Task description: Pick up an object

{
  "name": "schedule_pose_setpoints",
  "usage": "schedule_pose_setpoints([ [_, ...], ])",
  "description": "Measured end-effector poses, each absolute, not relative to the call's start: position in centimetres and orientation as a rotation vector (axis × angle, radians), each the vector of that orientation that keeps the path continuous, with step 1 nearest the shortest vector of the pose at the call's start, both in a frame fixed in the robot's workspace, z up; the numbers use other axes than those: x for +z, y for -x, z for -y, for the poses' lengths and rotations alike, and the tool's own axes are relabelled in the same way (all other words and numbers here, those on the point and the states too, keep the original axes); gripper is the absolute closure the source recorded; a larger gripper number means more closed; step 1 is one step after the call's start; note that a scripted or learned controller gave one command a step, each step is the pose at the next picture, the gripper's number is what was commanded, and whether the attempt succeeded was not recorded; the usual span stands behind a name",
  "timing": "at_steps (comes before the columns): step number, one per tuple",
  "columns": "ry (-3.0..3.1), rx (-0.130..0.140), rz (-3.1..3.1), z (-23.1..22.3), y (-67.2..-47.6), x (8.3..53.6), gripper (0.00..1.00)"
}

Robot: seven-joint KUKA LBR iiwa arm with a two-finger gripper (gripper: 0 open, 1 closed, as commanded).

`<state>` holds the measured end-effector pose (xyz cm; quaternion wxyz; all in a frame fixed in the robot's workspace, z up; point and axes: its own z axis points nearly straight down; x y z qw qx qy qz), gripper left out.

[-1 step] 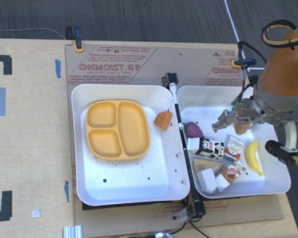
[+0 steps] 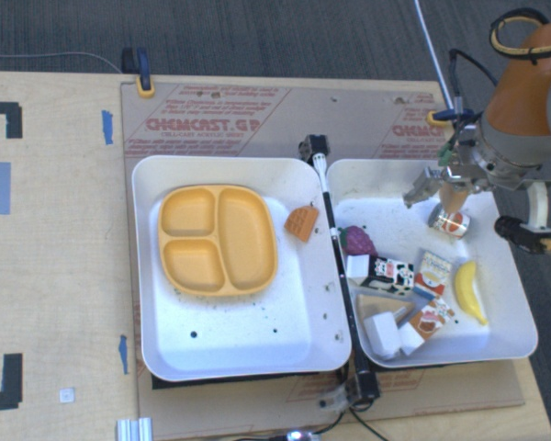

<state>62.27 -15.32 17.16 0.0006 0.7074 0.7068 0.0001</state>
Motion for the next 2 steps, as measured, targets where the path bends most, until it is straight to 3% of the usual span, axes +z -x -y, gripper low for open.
schedule_pose_setpoints([
  [1, -2.221, 0.000, -2.222, 18.2, -66.3, 9.4, 0.00],
  [2, -2.218, 0.001, -2.222, 18.2, -66.3, 10.4, 1.00],
])
